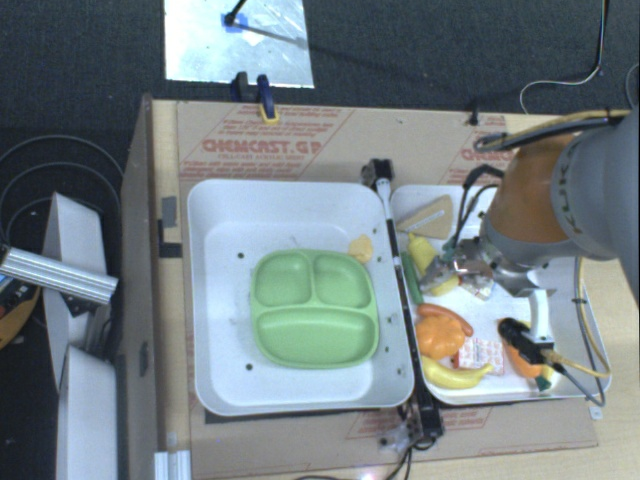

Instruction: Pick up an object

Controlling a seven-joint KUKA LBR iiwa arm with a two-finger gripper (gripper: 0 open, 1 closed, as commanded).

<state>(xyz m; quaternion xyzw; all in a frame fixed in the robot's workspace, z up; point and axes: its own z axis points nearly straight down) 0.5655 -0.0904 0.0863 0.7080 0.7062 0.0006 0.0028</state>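
Item 1, pincer [462,268]: I see it low inside the right bin [575,393], under the orange-banded wrist; whether it is spread or clamped I cannot tell, as the wrist body covers it.

Item 2, candidate objects: a yellow-green piece [424,253] just left of the pincer; an orange toy pepper [441,333] below it; a yellow banana [456,374] further below, by the bin's near wall; a red-and-white packet [482,351] beside the banana; a carrot-like piece [527,360] below and right.

Item 3, left bin [225,228]: well left of the pincer, with a green divided tray [315,306] and a small yellow piece [361,248].

Step, as I judge it: descent onto a target, nothing visibly grasped. Next I would need a closure on one object, then a straight lift clear of its neighbours.
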